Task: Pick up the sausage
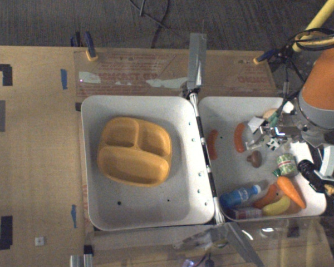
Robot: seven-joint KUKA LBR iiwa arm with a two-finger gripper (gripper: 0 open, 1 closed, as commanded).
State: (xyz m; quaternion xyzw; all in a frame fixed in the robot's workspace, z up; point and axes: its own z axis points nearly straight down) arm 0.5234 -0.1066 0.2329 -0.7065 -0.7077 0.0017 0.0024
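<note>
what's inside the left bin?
Left bin holds one thing: a yellow divided plate, three compartments, nothing visible in them. A few dark dots mark the bin floor. Whatever lies under the plate is covered.

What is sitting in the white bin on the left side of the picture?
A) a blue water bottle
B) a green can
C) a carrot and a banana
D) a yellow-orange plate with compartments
D: the left bin holds a yellow-orange divided plate, while the bottle, carrot and banana lie in the right bin.
</note>
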